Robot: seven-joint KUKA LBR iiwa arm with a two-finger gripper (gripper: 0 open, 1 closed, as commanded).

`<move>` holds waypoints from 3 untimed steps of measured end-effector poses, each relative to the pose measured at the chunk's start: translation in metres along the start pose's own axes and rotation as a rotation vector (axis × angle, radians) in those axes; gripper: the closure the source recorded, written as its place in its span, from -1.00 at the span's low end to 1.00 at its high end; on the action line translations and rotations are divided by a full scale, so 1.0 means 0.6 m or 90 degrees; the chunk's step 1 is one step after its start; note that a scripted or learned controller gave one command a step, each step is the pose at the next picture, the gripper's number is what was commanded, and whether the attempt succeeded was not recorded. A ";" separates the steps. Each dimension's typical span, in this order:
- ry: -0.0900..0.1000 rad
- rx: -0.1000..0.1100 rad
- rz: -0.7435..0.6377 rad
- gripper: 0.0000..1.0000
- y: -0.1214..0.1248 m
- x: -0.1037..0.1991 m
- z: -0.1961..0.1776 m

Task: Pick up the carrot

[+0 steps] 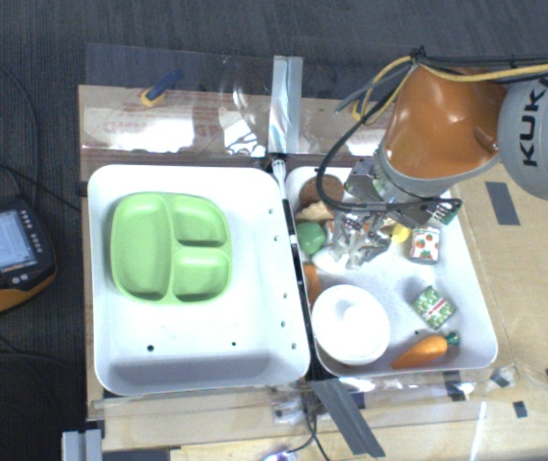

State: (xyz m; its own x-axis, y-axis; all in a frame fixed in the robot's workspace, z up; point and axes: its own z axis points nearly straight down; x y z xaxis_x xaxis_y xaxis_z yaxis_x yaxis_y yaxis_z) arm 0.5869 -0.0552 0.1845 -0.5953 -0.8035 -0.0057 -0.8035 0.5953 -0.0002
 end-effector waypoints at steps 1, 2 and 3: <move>-0.001 0.002 0.133 1.00 -0.096 -0.024 -0.104; 0.002 -0.003 0.104 1.00 -0.082 -0.116 0.006; 0.001 0.000 -0.064 1.00 -0.062 -0.145 -0.001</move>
State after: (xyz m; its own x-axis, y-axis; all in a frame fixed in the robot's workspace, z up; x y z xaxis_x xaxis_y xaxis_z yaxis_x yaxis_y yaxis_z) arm 0.6689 -0.0074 0.1858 -0.5122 -0.8589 -0.0044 -0.8589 0.5122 -0.0008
